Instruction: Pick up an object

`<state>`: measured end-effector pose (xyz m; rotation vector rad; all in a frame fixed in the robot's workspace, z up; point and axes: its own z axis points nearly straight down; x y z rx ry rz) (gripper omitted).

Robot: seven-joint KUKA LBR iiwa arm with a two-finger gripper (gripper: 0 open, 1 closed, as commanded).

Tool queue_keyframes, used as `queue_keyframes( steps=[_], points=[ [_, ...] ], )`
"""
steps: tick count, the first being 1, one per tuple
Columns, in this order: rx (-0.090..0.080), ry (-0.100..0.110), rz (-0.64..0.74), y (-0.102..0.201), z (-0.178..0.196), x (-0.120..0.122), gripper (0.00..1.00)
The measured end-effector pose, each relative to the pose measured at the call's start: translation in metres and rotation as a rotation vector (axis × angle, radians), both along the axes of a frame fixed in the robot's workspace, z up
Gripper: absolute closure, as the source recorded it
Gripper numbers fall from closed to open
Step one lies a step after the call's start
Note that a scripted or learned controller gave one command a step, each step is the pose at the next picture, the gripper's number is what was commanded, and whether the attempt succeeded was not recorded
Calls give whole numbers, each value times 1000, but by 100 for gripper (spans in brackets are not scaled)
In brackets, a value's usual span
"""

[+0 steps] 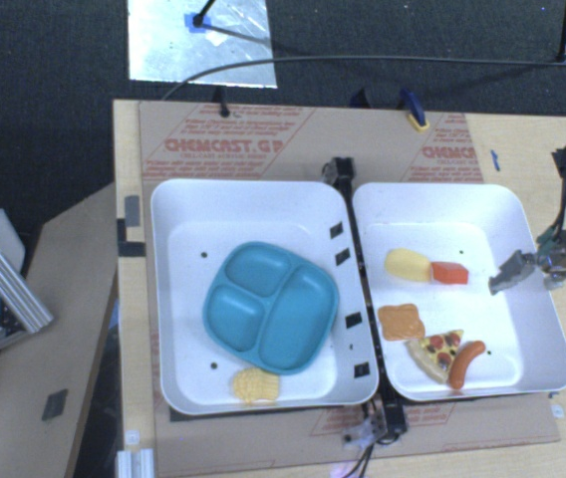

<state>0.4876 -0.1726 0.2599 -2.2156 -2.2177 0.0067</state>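
Here, looking down from the one camera, the desk (263,132) carries two shallow white bins side by side. The left bin (188,207) holds a blue plastic plate with three compartments (270,307), and near the front wall, just beside the plate's edge, lies a small yellow bumpy piece like toy corn (256,385).

The right bin (432,205) has the toy food. A yellow rounded piece with a red end (424,267) lies near the middle. Below it sits an orange-brown flat piece (401,322), and just beside that a toy pizza slice (439,351), with a small red-orange sausage (464,362) lying against the slice's right side.

The grey gripper (512,270) reaches in over the right bin's right wall, its dark tip hanging above bare bin floor, well apart from the yellow and red piece and from the sausage. Nothing is touching it as far as I can see. Whether its fingers are apart or together I cannot tell; the tip is too small and blurred.
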Motion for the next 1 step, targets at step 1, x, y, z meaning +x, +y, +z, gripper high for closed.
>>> queue_keyframes(
  steps=[1],
  points=[
    [-2, -10, 3, 0, 5, 2, 0]
  ],
)
